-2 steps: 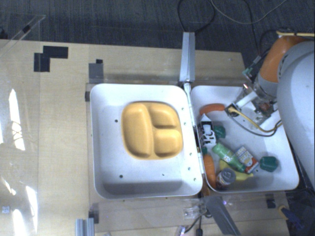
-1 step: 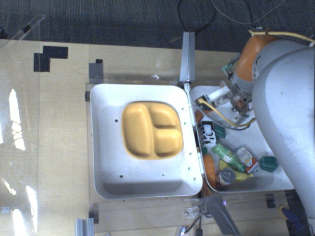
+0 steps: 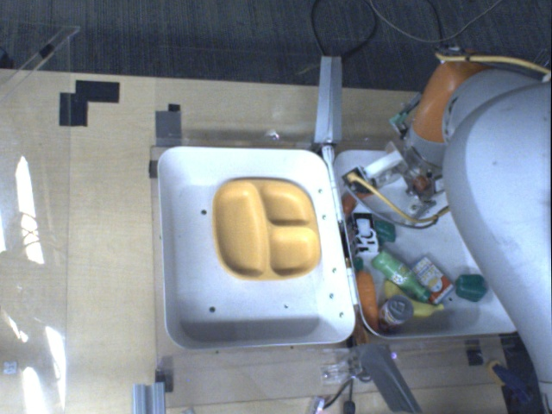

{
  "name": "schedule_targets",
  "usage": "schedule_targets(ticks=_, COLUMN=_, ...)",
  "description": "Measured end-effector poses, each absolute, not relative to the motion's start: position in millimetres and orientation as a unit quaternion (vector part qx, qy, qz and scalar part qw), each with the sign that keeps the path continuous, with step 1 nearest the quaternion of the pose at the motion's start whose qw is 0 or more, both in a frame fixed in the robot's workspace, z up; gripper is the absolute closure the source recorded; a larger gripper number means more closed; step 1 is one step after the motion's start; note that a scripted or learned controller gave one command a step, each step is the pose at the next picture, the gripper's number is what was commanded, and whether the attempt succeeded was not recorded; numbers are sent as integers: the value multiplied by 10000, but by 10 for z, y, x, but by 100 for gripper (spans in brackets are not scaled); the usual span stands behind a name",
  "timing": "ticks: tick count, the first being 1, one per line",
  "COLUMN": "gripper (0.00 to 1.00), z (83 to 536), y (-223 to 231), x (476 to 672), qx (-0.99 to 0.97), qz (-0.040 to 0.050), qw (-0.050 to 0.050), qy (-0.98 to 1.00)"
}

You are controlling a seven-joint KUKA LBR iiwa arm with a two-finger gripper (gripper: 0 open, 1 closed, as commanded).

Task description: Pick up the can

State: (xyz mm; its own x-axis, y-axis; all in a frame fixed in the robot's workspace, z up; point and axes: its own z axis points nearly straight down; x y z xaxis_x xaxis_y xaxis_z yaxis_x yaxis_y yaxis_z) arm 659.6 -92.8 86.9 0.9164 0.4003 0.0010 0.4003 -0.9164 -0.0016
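The can (image 3: 397, 311) stands near the front edge of the right bin (image 3: 483, 322), its dark round top facing up. It sits between an orange carrot (image 3: 367, 292) and a yellow banana (image 3: 424, 310). My gripper (image 3: 419, 193) hangs over the back part of the right bin, well behind the can and apart from it. Nothing shows between it and the can except the other items in the bin.
The left bin (image 3: 185, 309) holds a yellow divided plate (image 3: 266, 228). In the right bin also lie a green bottle (image 3: 395, 270), a small carton (image 3: 430, 277), a teal object (image 3: 471, 287) and a black-and-white item (image 3: 365, 235). The grey arm (image 3: 500, 197) covers the bin's right side.
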Motion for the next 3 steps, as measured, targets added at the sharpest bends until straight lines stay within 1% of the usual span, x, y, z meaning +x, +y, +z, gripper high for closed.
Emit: schedule_targets(ticks=3, gripper=0, z=869, y=-928, x=6596, qx=-9789, qz=-3, qw=9, qy=-2045)
